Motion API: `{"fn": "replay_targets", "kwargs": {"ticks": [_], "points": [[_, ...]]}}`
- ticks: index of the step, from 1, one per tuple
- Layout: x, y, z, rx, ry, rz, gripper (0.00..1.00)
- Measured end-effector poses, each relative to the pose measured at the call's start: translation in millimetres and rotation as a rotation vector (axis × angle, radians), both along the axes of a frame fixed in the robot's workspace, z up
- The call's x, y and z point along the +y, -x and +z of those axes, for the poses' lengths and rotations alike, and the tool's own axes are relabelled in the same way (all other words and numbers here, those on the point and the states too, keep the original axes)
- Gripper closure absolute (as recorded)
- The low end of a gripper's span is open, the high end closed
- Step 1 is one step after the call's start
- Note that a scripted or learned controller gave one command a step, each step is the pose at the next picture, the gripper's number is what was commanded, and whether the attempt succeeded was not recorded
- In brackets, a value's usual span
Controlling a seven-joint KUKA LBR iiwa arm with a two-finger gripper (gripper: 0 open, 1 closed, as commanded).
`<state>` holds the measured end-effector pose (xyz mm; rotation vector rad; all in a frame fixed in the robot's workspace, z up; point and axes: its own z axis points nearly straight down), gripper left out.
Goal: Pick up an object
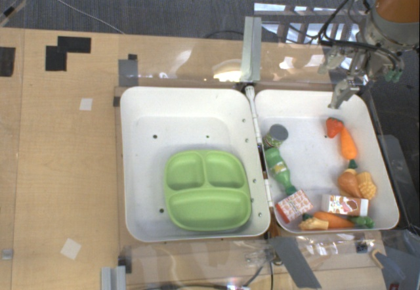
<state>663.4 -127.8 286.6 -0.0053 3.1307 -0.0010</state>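
My pincer (pixel 340 95): above the right bin's (pixel 308 111) far edge; its state I cannot tell. Right bin: one green bottle (pixel 278 167), two carrots (pixel 344 138), two cartons (pixel 294 205), others heaped indistinctly at the near edge. Left bin (pixel 141 118): one green tray (pixel 207 190).

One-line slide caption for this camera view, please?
Gripper poised above the right bin's far edge, toy food clustered below; green divided plate in the left bin.

Tray (pixel 207 190) in left bin (pixel 141 118) (toys (pixel 348 184) right)
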Motion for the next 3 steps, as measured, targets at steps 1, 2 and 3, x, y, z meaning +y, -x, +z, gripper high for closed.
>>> {"fn": "replay_targets", "kwargs": {"ticks": [1, 2, 3], "points": [[-23, -4, -134, 0.014, -0.003, -0.045, 0.0], [-65, 21, -198, -0.003, 0.0, -0.14, 0.0], [-62, 17, -183, -0.015, 0.001, -0.132, 1.0]]}}
